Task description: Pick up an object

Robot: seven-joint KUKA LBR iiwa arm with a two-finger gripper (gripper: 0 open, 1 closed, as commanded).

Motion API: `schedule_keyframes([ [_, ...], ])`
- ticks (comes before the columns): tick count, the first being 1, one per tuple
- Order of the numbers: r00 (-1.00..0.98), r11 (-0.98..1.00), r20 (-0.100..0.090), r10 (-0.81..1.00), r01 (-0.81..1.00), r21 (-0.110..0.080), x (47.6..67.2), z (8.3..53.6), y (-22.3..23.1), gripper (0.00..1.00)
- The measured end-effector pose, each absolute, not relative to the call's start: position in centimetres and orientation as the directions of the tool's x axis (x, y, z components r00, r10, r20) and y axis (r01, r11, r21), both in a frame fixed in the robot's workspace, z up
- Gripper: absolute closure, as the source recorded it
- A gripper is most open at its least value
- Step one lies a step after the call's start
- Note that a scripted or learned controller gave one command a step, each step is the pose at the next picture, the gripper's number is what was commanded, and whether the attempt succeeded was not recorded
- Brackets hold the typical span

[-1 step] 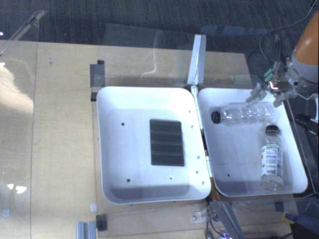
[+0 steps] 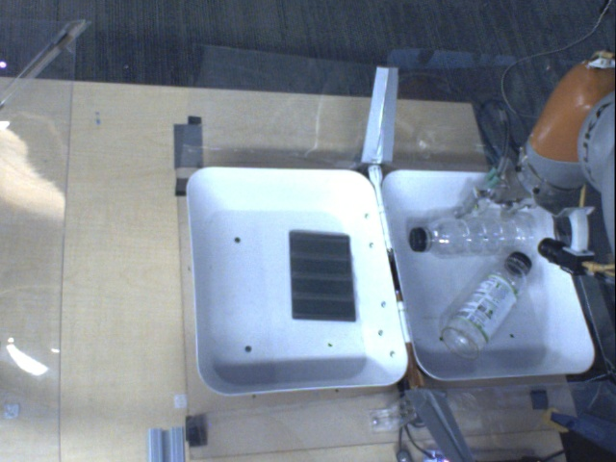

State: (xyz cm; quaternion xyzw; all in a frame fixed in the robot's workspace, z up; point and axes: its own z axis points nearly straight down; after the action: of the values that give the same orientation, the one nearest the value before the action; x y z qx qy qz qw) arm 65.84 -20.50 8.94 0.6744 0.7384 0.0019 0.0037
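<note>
Wooden bench (image 2: 115, 258) on dark carpet (image 2: 289, 8), two white bins (image 2: 221, 210); gripper (image 2: 500, 189) state unclear.

Dark ribbed pad (image 2: 322, 275) lying in left bin (image 2: 217, 210).

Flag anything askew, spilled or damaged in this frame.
Nothing spilled or visibly damaged. Two clear plastic bottles lie on their sides in the right bin: one with its black cap pointing left, the other slanted below it. A dark ribbed panel lies in the left bin.
</note>
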Motion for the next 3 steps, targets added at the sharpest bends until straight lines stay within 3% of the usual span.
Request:
schedule_keyframes([
  [1,-0.234,0.234,-0.003,0.972,0.972,0.008,60.8,8.8,-20.5,0.00],
  [2,-0.512,0.512,-0.006,0.859,0.859,0.011,58.5,9.0,-14.2,0.00],
  [3,-0.608,0.608,-0.015,0.794,0.794,0.016,54.2,9.1,-12.0,0.00],
])
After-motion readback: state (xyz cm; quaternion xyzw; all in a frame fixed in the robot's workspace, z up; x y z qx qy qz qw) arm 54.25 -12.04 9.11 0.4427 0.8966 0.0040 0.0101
